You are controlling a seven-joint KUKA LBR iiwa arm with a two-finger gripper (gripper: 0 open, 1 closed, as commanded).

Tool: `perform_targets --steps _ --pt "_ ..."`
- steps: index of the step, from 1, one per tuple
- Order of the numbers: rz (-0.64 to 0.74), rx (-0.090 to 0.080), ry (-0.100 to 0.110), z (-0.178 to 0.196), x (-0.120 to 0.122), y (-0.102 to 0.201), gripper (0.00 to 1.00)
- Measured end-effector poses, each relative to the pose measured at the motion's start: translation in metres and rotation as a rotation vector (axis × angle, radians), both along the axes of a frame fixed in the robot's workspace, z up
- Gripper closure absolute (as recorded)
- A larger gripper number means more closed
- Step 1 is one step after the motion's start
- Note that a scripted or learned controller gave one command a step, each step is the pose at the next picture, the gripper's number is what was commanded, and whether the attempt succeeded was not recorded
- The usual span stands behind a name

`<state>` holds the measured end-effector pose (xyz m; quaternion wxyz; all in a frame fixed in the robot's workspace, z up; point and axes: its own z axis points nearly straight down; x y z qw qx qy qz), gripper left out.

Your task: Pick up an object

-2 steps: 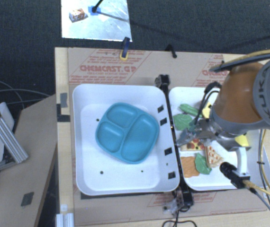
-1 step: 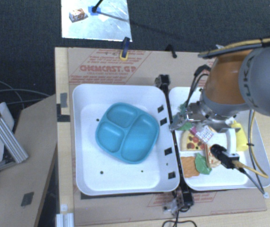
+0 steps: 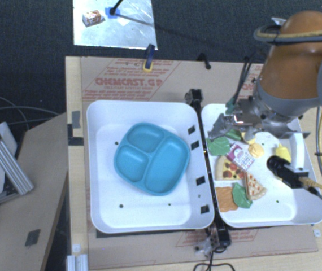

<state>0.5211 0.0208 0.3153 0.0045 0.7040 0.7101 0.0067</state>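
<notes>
Camera view from where I stand: the grey and orange arm (image 3: 301,55) comes in from the right and bends down over the right bin (image 3: 279,209), one of two white bins sitting side by side on the desk (image 3: 128,81). In the middle of that bin's heap of toy food lies a small pink-and-white packet (image 3: 240,156), and I'll place everything else against it.

The jaws hang at the far left of the packet, low over the bin's far-left corner. They are a tangle of grey metal from this angle, and I cannot tell whether they stand open or closed, or whether anything is between them.

A green lettuce leaf (image 3: 219,146) lies just left of the packet, right below the tips of the jaws. Whether it touches them I cannot make out.

A pale pizza slice (image 3: 227,169) lies on the packet's near-left side, touching it. A second slice with red dots (image 3: 255,187) lies on its near-right side. Nearer still are an orange-brown piece (image 3: 225,199) and a darker green piece (image 3: 241,196), side by side. One small yellow piece (image 3: 256,149) sits just right of the packet, and another (image 3: 283,152) sits farther right.

Well to the packet's left, the left bin (image 3: 101,151) holds a blue divided plate (image 3: 149,158).
</notes>
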Motion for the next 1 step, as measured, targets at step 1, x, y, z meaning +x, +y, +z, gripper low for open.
perform_targets --steps 1 --pt "-0.009 -0.003 0.026 -0.1217 -0.017 -0.0065 0.0"
